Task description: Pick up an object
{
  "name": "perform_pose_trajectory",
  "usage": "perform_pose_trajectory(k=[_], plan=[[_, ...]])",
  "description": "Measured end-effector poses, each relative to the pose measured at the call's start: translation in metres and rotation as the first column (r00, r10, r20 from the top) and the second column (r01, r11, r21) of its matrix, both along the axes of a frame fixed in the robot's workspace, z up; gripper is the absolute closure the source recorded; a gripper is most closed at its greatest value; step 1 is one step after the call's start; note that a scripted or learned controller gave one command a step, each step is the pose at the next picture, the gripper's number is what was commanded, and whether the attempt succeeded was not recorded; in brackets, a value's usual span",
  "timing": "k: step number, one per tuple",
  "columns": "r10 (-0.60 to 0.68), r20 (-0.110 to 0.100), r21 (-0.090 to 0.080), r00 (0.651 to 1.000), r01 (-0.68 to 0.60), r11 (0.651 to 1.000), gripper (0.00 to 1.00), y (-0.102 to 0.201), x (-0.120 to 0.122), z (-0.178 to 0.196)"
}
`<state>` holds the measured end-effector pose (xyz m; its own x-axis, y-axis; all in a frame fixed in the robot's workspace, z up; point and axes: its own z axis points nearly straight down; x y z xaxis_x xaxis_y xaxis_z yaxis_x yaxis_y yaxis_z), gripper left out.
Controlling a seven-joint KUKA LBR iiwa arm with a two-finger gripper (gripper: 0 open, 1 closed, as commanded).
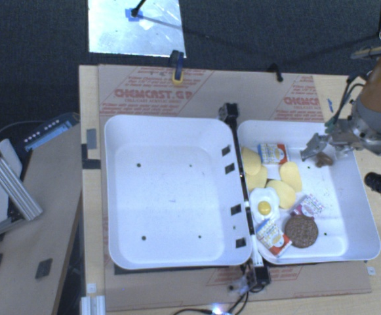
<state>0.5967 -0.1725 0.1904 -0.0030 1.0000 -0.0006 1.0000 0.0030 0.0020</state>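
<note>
My pincer (322, 151) hung over right bin (354, 195), upper part; honestly couldn't tell open or clamped. Target guess: yellow chip pieces (283, 182) mid-bin, beside fried egg (264, 205). Looked light, stiff, probably slick plastic. Best grab across narrow edges, not flat face.

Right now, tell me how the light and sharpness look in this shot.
Camera view: even overhead light, soft shadows inside the left bin; strong glare on the shiny metal sheet at top; toy food in the right bin is fairly sharp; the pincer looks slightly blurred.
</note>
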Motion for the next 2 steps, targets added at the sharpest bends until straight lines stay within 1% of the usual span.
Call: perform_pose_trajectory(k=[1,2], plan=[[0.008,-0.005,0.004,1.000,-0.008,1.000,0.00,0.071,0.059,-0.112],[-0.005,-0.006,0.001,1.000,0.005,1.000,0.00,0.054,-0.029,-0.106]])
